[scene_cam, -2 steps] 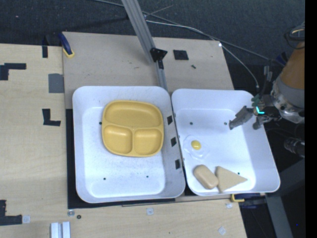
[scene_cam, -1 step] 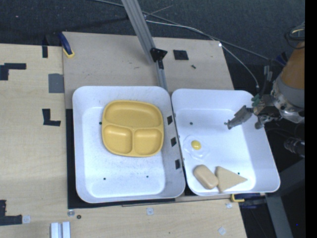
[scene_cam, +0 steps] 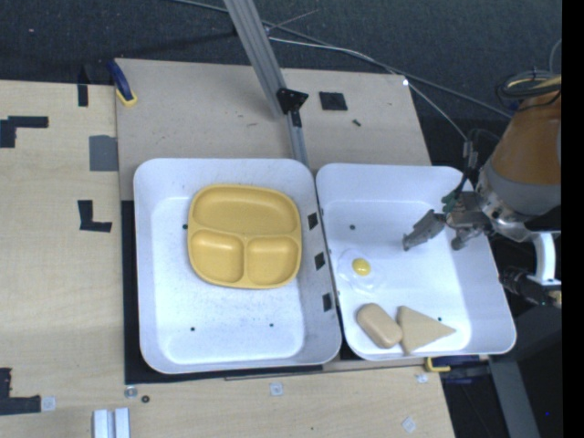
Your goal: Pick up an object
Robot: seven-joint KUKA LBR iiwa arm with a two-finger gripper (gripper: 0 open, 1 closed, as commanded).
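Left of the fried egg [scene_cam: 359, 269], across the divider, a yellow divided plate [scene_cam: 245, 235] lies in the left bin [scene_cam: 157, 272]. Just below and right of the egg, in the right bin [scene_cam: 474, 295], a bread roll [scene_cam: 378, 325] touches a tan wedge [scene_cam: 422, 328]. Up and right of the egg hangs my gripper [scene_cam: 442, 234], fingers spread apart, holding nothing.
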